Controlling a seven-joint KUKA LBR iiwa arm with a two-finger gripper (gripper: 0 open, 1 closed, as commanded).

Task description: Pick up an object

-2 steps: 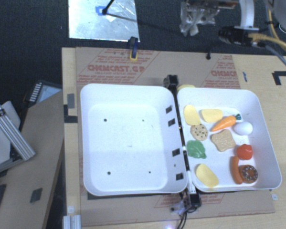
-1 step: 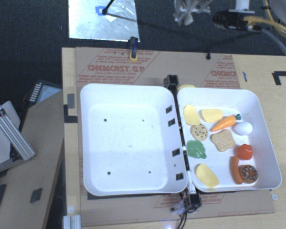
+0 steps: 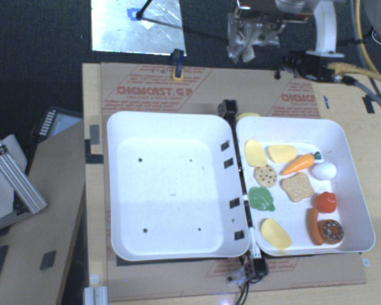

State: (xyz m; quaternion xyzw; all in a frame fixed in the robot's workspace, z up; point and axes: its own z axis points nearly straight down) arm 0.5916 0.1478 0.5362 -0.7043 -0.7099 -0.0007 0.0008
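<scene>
The gripper (image 3: 249,43) hangs beyond the bench's far edge, well apart from both bins; I cannot tell how it is set. In the right bin (image 3: 354,170) lie a carrot (image 3: 297,164), egg (image 3: 324,170), tomato (image 3: 325,201), cracker (image 3: 296,187), cookie (image 3: 264,176) and donut (image 3: 331,231).

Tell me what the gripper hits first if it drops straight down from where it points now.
Probably the brown cardboard sheet behind the right white bin, not the toy food; the gripper hangs beyond the bins, though depth is unclear.
</scene>
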